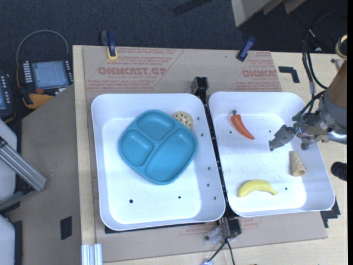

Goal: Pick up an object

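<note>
Over the right bin [313,202], hovering with the claw [292,141] spread wide and gripping nothing.

Lying nearest, just below the claw: a beige roll [298,163]; up and to its left a carrot [241,125], further below a banana [256,188]. Risking a miss, probably: closing between roll and carrot would be catching only air, and descending off-centre would be pushing the roll against the bin wall. Sitting far to the left, in the left bin [110,203]: a blue plate [159,146] and beside it a cookie [183,118], not blocking anything.
</note>
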`<move>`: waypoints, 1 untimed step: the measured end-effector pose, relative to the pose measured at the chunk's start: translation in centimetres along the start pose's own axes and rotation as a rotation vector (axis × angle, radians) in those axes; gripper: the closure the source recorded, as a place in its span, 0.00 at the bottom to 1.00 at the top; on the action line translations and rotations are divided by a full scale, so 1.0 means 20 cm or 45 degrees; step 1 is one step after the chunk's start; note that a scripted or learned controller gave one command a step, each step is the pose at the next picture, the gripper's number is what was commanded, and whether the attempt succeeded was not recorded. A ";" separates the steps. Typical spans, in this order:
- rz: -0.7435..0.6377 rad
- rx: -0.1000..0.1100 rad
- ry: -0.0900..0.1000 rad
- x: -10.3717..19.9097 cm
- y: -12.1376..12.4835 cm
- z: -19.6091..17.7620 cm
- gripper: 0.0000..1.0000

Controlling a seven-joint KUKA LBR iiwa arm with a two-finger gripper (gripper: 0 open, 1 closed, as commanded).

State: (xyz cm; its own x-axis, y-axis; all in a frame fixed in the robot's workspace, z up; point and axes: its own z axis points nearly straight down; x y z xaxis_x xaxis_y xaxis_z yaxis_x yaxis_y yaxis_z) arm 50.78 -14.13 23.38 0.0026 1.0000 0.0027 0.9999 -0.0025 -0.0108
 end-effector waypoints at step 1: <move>-0.003 -0.011 -0.002 0.00 0.01 -0.02 0.00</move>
State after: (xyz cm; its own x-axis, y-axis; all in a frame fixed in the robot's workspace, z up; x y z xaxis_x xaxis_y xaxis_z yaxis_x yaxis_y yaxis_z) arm 50.99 -14.12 23.78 0.0000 1.0000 0.0010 1.0000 0.0000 -0.0018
